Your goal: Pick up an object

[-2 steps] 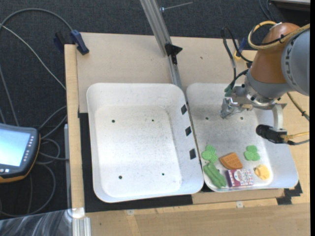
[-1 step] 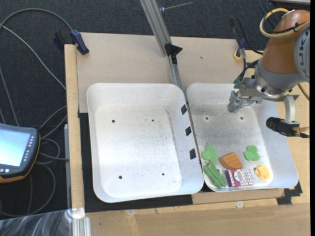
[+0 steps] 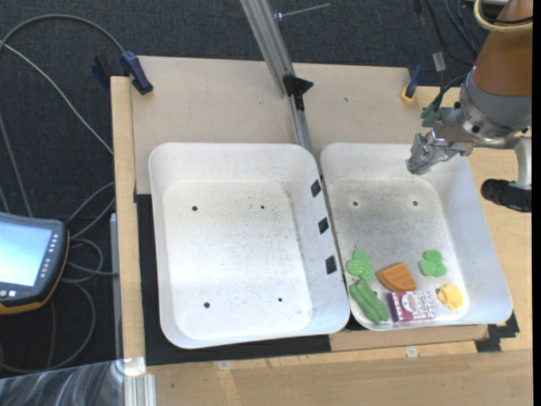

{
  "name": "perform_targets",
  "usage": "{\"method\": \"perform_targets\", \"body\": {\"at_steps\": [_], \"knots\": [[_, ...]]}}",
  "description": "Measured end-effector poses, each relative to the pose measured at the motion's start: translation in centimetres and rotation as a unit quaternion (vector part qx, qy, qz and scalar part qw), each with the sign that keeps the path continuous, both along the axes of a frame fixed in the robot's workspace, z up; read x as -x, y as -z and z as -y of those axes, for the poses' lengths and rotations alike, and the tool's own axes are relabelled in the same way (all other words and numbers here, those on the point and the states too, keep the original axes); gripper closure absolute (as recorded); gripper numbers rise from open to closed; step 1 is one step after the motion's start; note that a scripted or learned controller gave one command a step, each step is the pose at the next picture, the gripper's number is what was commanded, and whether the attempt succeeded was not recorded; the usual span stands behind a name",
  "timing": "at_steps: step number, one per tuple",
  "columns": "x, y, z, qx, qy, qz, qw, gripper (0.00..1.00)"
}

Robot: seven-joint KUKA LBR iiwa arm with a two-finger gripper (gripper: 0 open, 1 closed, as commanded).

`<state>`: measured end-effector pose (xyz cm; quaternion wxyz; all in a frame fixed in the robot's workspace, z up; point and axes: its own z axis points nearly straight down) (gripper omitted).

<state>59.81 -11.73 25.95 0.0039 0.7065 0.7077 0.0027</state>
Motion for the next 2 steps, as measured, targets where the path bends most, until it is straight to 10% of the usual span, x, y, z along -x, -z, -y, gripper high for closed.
{"method": "perform_targets", "body": {"at_steps": [2], "knots": [[1.9, 1.4, -10.7, -0.0022, -0.002, -0.006, 1.0, 1.0]]}}
